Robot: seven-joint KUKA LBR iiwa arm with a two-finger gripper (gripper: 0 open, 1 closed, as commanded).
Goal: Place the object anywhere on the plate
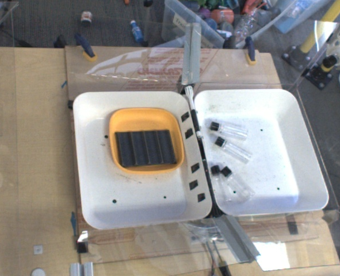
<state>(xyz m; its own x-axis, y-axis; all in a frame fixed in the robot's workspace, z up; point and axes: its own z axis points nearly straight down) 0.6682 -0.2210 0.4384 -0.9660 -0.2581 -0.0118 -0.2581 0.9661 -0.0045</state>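
Currently, target: orange plate point(119, 121), left bin point(89, 200).
Objects: seemingly three clear black-capped vials point(228, 130), right bin point(308, 154).
Advice: pinch one vial crosswise.
Gripper: state unknowable.

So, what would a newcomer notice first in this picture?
First the orange plate in the left bin, with a dark ribbed block lying on it. Then three clear vials with black caps scattered in the right bin, near the divider.
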